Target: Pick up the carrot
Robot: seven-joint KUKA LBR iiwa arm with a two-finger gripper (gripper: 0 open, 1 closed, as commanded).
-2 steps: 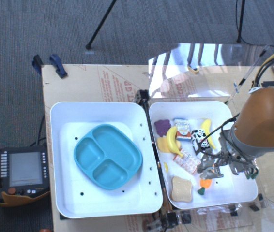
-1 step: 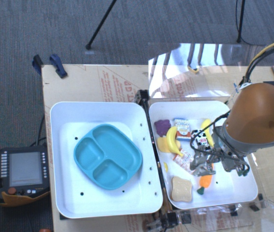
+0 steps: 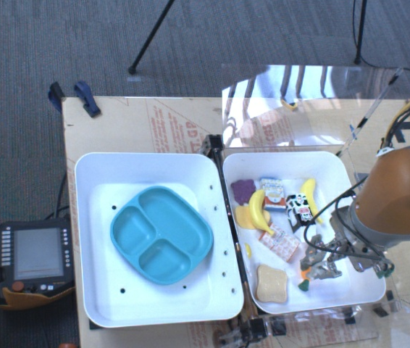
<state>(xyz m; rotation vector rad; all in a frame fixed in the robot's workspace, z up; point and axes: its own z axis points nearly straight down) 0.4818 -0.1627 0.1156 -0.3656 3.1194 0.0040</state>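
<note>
Grey carpet (image 3: 190,35) surrounds your cardboard-topped bench (image 3: 154,125), on which two shallow white bins sit side by side. Your gripper (image 3: 319,264) hangs low in the right bin (image 3: 335,164), at the end of the grey arm (image 3: 382,220) with its orange band. The carrot (image 3: 306,270) lies right at the fingertips, orange with a green tip, touching or nearly touching the metal; you cannot tell from this angle whether the jaws are spread or pressed together, nor whether the carrot sits between them.

Just to the left of the jaws and slightly nearer the bin's front wall rests a slice of bread (image 3: 271,283). Up and to the left of the jaws lies a pink wafer-like packet (image 3: 281,245), and beyond it a banana (image 3: 257,210) beside a yellow wedge (image 3: 244,217). Farther from the jaws, toward the back wall, you see a purple piece (image 3: 243,190), a small orange-and-white carton (image 3: 274,192), a black-and-white item (image 3: 300,210) and a second banana (image 3: 308,191).

Well to the left of the jaws, the left bin (image 3: 89,172) holds a blue divided plate (image 3: 161,234). A teach pendant (image 3: 35,256) rests on the floor past that bin.
</note>
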